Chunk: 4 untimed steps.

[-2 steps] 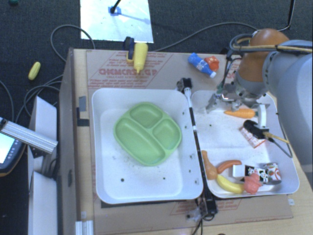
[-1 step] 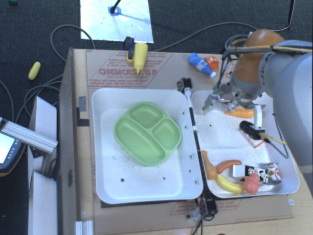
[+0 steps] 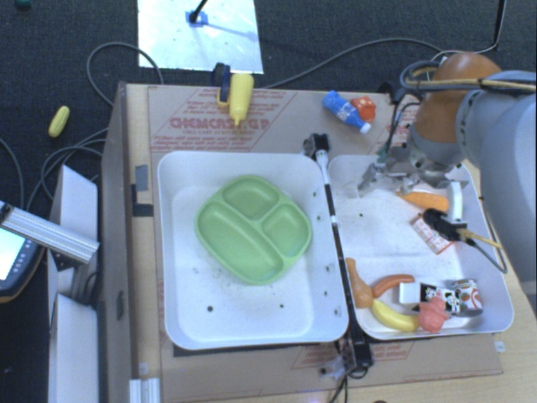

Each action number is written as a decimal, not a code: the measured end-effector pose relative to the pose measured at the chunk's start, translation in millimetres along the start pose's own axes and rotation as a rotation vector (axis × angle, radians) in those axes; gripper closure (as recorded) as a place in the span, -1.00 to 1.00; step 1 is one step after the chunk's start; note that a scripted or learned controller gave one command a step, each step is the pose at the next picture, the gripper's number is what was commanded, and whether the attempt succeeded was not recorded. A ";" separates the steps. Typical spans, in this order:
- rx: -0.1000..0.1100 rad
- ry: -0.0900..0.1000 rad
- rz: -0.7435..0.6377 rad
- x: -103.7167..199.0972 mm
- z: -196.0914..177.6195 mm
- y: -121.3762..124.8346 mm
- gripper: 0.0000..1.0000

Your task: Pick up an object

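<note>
**Nothing lifted yet, the hand is low in the right bin**

The hand (image 3: 375, 177) is at the upper left corner of the right bin (image 3: 382, 233), close over its white floor. I see no thing in it. Whether it is apart or together I cannot tell at this slant. By my judgement the task is in its first part: the hand is brought near, but the grasp and the lifting are both left to do.

The nearest thing to pick is an orange wedge (image 3: 425, 200), lying just right of the hand and apart from it. Under it in the frame lies one red-and-white card (image 3: 432, 235). Along the lower edge of the same bin there is a heap, and I count six things there: one orange stick (image 3: 359, 284), one red sausage (image 3: 394, 283), one yellow banana (image 3: 394, 316), one white block (image 3: 409, 292), one pink lump (image 3: 432, 314) and one black-and-white packet (image 3: 460, 297). That makes eight loose things in this bin.

There are two bins. The left bin (image 3: 210, 300) has one thing, a green divided plate (image 3: 253, 227). On the desk (image 3: 285, 116) above the bins lie one yellow bottle (image 3: 240, 95) and one blue-and-orange toy (image 3: 348, 110)
</note>
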<state>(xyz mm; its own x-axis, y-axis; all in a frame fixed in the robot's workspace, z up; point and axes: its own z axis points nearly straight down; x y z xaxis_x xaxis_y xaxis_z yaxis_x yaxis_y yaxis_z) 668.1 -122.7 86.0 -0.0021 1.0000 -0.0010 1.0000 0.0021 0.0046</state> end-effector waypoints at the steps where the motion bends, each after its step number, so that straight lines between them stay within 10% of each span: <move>1: 0.001 0.000 0.001 -15.4 -18.1 1.3 -1.00; 2: 0.002 0.000 0.001 -48.8 0.8 -12.3 -1.00; 3: -0.002 -0.001 -0.001 -48.7 -10.8 -10.8 1.00; 4: 0.000 -0.001 0.001 -84.5 -50.3 1.5 1.00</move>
<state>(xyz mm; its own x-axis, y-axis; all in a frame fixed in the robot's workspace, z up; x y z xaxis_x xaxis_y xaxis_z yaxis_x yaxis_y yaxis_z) 669.5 -207.2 136.4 -0.0013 1.0000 -0.0022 1.0000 0.0013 0.0048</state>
